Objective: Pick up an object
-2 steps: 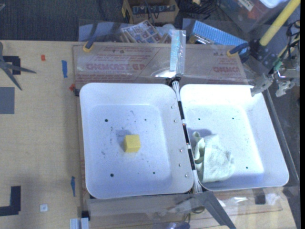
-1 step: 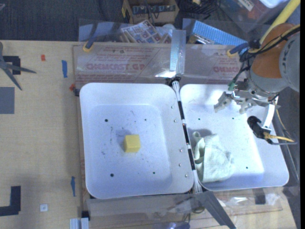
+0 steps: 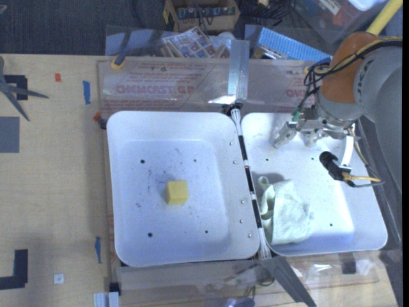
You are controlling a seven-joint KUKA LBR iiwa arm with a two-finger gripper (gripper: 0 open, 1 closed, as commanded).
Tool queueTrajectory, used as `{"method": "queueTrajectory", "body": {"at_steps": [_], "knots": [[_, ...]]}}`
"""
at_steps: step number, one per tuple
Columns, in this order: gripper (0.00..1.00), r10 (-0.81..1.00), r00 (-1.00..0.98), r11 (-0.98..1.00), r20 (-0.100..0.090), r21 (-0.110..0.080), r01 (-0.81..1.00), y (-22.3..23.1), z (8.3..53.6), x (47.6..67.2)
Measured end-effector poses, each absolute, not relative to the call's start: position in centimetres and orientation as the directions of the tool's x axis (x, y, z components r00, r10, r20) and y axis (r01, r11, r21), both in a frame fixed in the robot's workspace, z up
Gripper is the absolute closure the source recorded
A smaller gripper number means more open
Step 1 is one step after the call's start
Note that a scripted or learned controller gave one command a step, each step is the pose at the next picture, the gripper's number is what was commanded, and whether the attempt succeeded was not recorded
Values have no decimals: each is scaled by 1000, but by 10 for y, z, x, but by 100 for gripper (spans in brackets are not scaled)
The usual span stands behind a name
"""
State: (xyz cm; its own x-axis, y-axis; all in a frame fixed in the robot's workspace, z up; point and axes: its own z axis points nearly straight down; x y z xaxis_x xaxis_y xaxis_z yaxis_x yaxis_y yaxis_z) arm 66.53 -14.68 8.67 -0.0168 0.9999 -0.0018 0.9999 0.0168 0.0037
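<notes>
**Gripper hangs over the far end of the right bin, cloth lying nearer**

Closest to the camera, the right bin holds a crumpled white cloth against its left wall, spreading from about the middle of that wall down toward the near left corner. Its longer run follows the wall, near to far. A greenish fold shows along its left edge.

In the left bin a small yellow block sits alone around the middle of the floor, well apart from every wall.

Farther back, the gripper hangs above the far part of the right bin, closer to its far left corner than to the right wall. Its two fingers stand spread, with nothing between them, so it is released and holds no object. The grey arm, with its orange band, comes in over the bin's far right corner.

The cloth lies nearer the camera than the gripper, roughly straight toward the bin's near edge. By my reading the cloth is the closer candidate; the yellow block lies across the divider between the bins.
</notes>
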Motion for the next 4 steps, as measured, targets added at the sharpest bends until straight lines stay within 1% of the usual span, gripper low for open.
{"method": "queueTrajectory", "body": {"at_steps": [1, 2, 3, 4], "knots": [[100, 1000, -19, 19, -3, 11, 1000, -146, 99, 668], [100, 994, -114, 114, 0, 0, 994, -132, 126, 642], [100, 980, -198, 198, -4, 5, 980, -195, 87, 668], [100, 946, 324, -324, -1, 2, 946, -223, 86, 667]]}}
